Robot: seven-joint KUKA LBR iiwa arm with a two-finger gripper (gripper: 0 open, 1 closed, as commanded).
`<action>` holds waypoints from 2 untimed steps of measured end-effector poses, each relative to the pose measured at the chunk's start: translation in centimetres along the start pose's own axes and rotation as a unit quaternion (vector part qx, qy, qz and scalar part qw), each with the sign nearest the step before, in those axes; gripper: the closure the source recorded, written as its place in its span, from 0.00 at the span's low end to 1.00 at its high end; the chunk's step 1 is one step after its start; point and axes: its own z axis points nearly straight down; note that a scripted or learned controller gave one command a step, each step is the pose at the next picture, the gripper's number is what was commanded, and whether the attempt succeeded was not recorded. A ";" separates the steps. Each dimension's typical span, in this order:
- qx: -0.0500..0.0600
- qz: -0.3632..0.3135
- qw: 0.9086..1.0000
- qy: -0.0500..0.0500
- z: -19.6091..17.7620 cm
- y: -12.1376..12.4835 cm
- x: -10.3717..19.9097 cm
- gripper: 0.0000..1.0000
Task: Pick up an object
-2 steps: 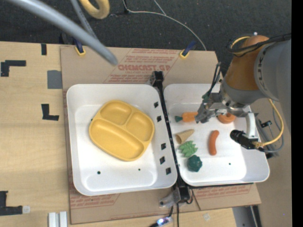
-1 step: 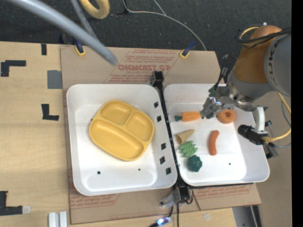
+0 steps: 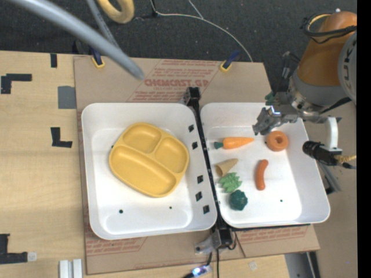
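Carrot (image 3: pixel 237 143) lies just below-left of the pincer (image 3: pixel 266 122), long axis crosswise; the orange ring (image 3: pixel 277 141) sits just below-right. Whether the pincer is spread, I cannot tell.

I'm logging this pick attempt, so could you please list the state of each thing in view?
gripper: above the right bin, holding nothing visible
carrot: lying flat
orange ring: lying flat, beside the gripper
sausage: lying flat
yellow tray: upright in the left bin
right bin: holds the food items
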 end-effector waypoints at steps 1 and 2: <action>0.002 -0.002 1.000 0.001 -0.5 0.1 5.3 1.00; 0.004 -0.002 1.000 0.001 1.0 -0.6 10.3 1.00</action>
